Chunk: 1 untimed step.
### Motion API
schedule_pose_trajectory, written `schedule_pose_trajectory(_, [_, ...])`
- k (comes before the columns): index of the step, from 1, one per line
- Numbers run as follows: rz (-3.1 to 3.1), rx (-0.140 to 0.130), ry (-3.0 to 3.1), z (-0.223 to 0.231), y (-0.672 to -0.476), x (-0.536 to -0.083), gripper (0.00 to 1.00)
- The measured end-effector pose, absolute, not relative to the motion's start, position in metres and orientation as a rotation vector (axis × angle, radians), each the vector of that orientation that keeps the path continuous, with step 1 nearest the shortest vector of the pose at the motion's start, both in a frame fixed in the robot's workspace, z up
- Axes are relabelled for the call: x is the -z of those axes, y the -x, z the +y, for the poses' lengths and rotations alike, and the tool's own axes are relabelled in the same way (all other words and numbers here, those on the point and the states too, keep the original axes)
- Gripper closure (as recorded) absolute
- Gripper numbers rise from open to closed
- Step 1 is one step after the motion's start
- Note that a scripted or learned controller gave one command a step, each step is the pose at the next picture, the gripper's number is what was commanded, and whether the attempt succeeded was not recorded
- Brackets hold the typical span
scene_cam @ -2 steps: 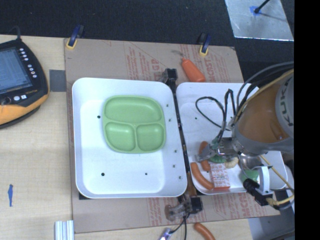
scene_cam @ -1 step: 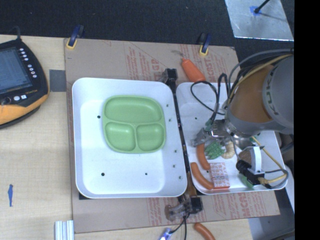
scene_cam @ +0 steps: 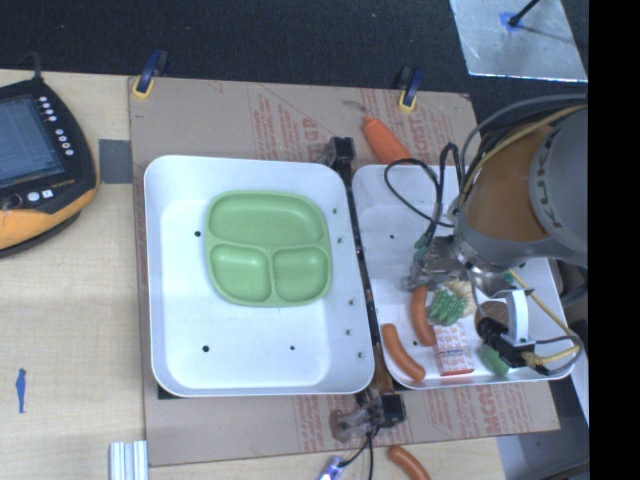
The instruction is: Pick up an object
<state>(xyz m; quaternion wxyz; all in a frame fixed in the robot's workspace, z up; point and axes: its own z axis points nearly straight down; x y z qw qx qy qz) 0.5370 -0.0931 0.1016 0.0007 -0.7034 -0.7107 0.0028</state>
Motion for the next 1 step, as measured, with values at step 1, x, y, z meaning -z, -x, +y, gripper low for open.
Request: schedule_pose_trajectory(1, [-2.225, -0.001, 2.215, -0.034, -0.5745, -0.1924, 1.0])
